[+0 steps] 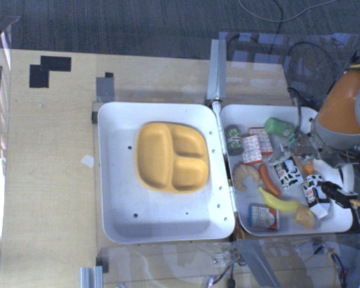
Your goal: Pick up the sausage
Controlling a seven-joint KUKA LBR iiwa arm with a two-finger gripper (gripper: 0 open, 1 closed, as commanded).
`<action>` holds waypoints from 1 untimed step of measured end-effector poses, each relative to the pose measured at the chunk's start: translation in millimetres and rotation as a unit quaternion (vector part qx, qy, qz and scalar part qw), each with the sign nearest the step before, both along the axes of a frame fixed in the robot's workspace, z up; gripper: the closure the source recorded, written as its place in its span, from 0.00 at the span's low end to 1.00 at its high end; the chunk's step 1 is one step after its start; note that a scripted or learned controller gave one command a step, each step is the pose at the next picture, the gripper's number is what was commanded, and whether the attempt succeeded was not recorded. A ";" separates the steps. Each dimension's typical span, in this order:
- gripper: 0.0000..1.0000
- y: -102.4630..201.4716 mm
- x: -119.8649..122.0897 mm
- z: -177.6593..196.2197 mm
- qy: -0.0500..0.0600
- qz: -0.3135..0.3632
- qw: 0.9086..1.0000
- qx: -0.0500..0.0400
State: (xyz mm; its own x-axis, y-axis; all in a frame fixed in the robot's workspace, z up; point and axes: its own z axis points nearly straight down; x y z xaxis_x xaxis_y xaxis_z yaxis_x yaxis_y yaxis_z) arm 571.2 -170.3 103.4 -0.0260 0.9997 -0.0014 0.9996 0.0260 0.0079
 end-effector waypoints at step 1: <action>0.00 -13.4 32.4 -4.6 0.001 0.034 0.999 0.004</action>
